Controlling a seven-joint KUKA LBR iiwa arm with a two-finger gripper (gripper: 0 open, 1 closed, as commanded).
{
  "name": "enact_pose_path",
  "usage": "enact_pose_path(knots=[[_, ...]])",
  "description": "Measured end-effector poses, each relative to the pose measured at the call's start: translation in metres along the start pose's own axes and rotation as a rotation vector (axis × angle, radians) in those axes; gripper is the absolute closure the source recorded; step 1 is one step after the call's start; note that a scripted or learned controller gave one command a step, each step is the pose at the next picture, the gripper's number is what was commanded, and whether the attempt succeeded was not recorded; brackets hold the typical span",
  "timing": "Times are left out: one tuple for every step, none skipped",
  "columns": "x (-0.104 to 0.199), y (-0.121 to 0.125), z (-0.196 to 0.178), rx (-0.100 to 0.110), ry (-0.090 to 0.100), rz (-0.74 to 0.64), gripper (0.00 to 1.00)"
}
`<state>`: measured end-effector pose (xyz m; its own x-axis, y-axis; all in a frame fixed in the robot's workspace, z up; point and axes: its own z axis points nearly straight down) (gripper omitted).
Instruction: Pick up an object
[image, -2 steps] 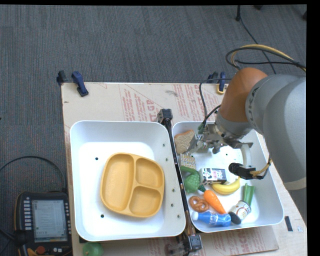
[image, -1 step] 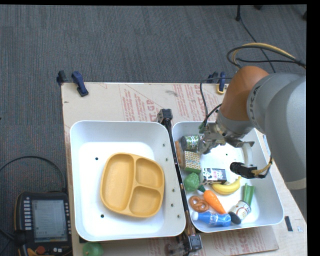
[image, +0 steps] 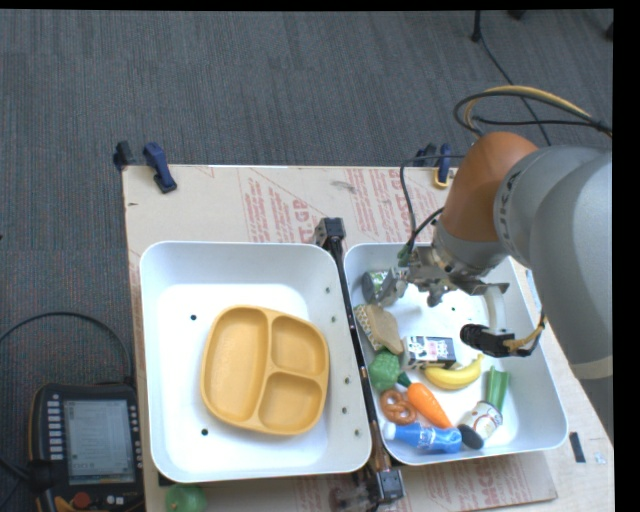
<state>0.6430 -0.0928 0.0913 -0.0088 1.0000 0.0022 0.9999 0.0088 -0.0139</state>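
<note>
Overhead, the grey arm (image: 560, 230) with its orange band (image: 485, 185) reaches in from the right and hangs over the upper part of the right bin (image: 545, 425). The gripper (image: 440, 280) sits near that bin's top left corner; whether it has hold of anything, or how far it is parted, I cannot tell, since the wrist hardware hides the tips.

Positions below taken relative to the banana (image: 452, 375), which lies mid-bin:
- black-and-white carton (image: 432, 349): touching it, just above.
- carrot (image: 428, 403): just below, slanted.
- pretzel (image: 396, 405): below-left, beside the carrot.
- green broccoli-like piece (image: 386, 371): left.
- tan wedge (image: 378, 326): upper left, by the bin's left wall.
- blue item (image: 420, 436): well below, near the front wall.
- small can (image: 480, 424): below-right, tipped over.
- green pepper-like stick (image: 497, 387): right.
- dull green item (image: 378, 286): well above-left, just beside the gripper.

Left bin (image: 160, 270) holds a yellow divided plate (image: 265, 368), lying flat, well apart from the banana.
</note>
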Motion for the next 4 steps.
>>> enact_pose_path(knots=[[0.009,-0.002,0.005,-0.011,-0.006,0.006,0.0],[0.01,-0.002,-0.001,-0.005,-0.001,0.004,1.0],[-0.06,-0.023,-0.028,-0.01,-0.002,0.009,1.0],[-0.059,-0.023,-0.028,-0.009,-0.001,0.008,0.0]])
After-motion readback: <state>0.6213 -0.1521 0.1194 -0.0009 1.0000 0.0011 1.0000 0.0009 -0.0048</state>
